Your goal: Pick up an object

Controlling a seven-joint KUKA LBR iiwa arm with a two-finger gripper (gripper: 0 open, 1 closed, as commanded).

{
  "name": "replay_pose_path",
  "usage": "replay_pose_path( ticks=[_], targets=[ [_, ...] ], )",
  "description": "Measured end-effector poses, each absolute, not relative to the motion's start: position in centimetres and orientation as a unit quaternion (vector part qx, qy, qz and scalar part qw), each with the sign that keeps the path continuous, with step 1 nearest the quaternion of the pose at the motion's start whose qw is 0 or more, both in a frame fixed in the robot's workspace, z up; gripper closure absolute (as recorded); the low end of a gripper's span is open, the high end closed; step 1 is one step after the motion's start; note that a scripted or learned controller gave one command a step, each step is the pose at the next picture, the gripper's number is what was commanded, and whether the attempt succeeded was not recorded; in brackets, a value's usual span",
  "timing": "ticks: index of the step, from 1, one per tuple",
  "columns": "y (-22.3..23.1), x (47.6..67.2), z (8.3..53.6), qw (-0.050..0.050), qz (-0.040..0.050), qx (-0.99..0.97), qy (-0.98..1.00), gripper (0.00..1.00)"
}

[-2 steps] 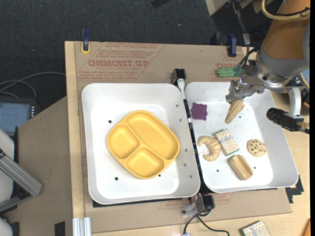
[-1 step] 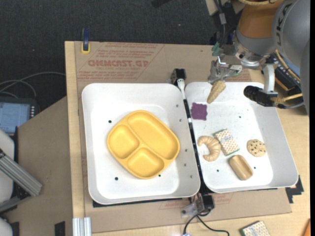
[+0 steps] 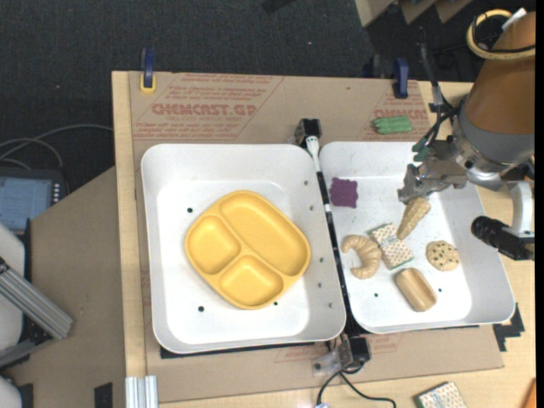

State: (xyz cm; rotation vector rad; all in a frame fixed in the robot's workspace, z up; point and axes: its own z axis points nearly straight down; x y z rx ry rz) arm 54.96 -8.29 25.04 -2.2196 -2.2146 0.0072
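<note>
My gripper (image 3: 421,189) hangs over the upper middle of the right bin (image 3: 489,308). A tan cone-shaped piece (image 3: 413,218) lies or hangs directly under it, its upper end meeting the gripper's tip; whether it is gripped cannot be made out. Close below are a checkered cracker (image 3: 392,246), a croissant (image 3: 364,256), a round cookie (image 3: 442,255) and a tan roll (image 3: 416,289). A purple block (image 3: 344,192) sits to the gripper's left, near the bin's left wall.
The left bin (image 3: 161,194) holds a yellow divided plate (image 3: 246,249). A green item (image 3: 392,125) lies on the bench behind the right bin. A black cable (image 3: 316,164) runs along the seam between the bins. A black part (image 3: 501,235) juts in at the right.
</note>
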Motion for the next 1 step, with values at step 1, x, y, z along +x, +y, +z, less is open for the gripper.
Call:
replay_pose_path(
  ticks=[1],
  targets=[
    [-12.71, 58.63, 23.21, -0.003, -0.0005, -0.708, -0.706, 1.00]
  ],
)
